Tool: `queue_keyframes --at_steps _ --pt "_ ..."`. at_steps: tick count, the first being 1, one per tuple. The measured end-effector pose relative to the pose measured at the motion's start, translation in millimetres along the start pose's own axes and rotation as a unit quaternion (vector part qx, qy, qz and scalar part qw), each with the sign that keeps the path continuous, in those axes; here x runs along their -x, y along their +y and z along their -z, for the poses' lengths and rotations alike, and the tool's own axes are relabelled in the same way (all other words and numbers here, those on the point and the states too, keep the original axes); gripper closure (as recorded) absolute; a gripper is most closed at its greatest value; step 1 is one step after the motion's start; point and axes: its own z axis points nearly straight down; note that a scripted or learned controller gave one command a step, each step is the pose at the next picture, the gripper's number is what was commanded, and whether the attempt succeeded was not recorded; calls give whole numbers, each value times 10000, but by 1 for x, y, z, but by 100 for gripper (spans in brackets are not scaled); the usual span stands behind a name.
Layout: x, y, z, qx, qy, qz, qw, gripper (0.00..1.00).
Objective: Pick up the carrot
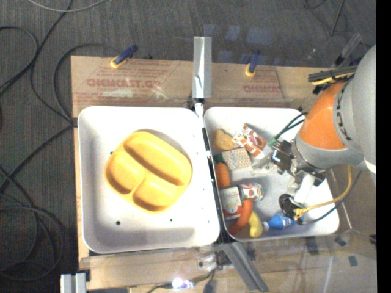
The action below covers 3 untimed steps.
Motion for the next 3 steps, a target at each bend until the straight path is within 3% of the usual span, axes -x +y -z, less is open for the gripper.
queue_keyframes --at_steps 1,2,3 --pt "-12 -44 -37 85 24 -669 9977 0" --pt "-50 -77 56 4 -5 -162 9999 0" --pt "-11 -49 -38 36 27 1214 9926 0"
